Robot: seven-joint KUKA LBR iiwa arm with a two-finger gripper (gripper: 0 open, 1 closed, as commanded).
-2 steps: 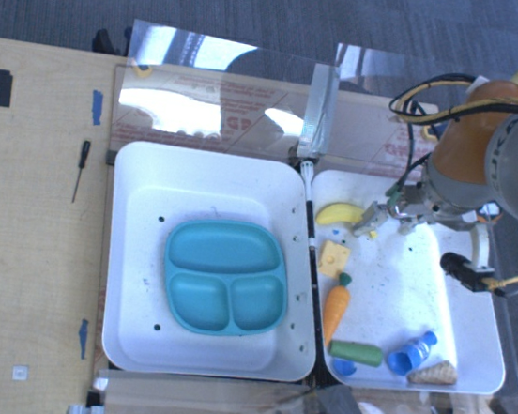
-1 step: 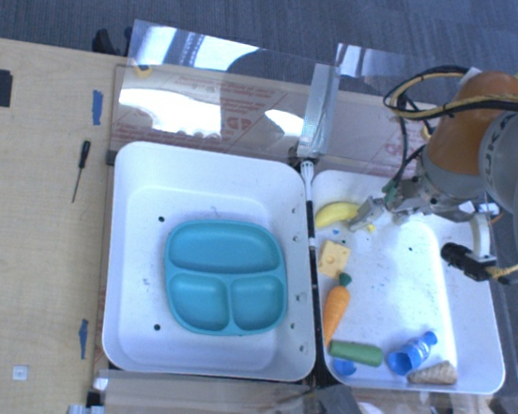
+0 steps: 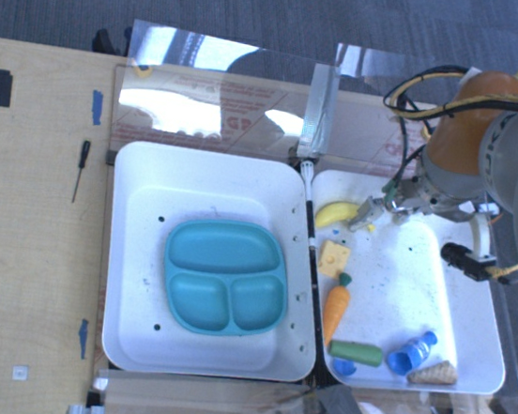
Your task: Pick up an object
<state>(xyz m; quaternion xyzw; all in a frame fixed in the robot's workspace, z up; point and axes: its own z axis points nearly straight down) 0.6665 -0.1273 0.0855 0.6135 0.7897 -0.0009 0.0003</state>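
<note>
Left bin (image 3: 133,232): a teal divided tray (image 3: 225,276) lying flat. Right bin (image 3: 471,324): banana (image 3: 336,213), cheese wedge (image 3: 333,257), carrot (image 3: 336,308), green cucumber (image 3: 356,352), blue bottle (image 3: 411,352), cone (image 3: 433,372) (all along the left and near walls). Gripper (image 3: 372,212) just beside the banana, fingers spread, pinching nothing.

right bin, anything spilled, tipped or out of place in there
Nothing looks spilled or broken. The toy food is scattered loosely along the right bin: banana, cheese wedge, carrot, green cucumber, and a blue bottle lying on its side. The gripper hangs beside the banana.
</note>
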